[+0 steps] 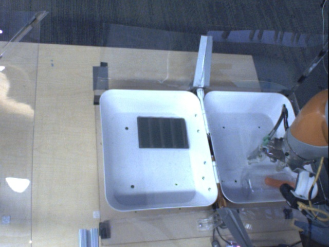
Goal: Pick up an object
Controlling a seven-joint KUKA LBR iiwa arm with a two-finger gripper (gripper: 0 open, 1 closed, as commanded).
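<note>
The camera view looks down on a wooden bench (pixel 61 138) with two white bins side by side. The arm (pixel 313 125) comes in from the right and is cut off by the frame edge, so only its orange band and grey wrist show. Its bulk covers the right side of the right bin (pixel 231 117).

The gripper (pixel 263 153) hangs low over that bin's lower right part. Its metal end is small and blurred against the white floor, and whether the jaws are open or shut cannot be told; nothing can be seen held.

A small orange-red object (pixel 273 181) lies on the bin floor just below and to the right of the gripper, close to the bin's near wall. It sits beside the jaws, not between them. Its right end is hidden by a white part on the wrist.

The left bin (pixel 110 138) holds a dark ribbed rectangle (pixel 162 133) at its middle, with bare floor all around it. The left half of the right bin is open floor.
</note>
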